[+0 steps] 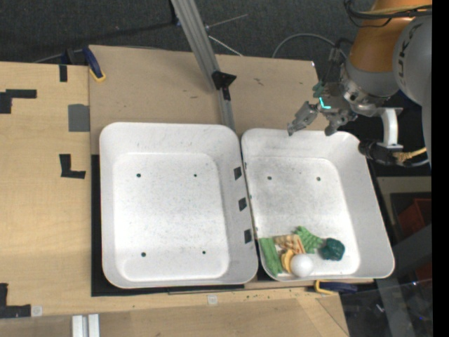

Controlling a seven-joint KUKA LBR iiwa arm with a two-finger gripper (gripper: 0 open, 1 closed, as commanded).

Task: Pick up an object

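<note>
White ball [302, 265] lies well apart from open hand [313, 123].

So the grey KUKA arm with the orange band [386, 34] comes in from the upper right, wrist angled down and to the left. Its dark two-finger gripper [316, 123] has both fingers spread apart, nothing between them, and there's a small teal light glowing on the wrist.
</note>
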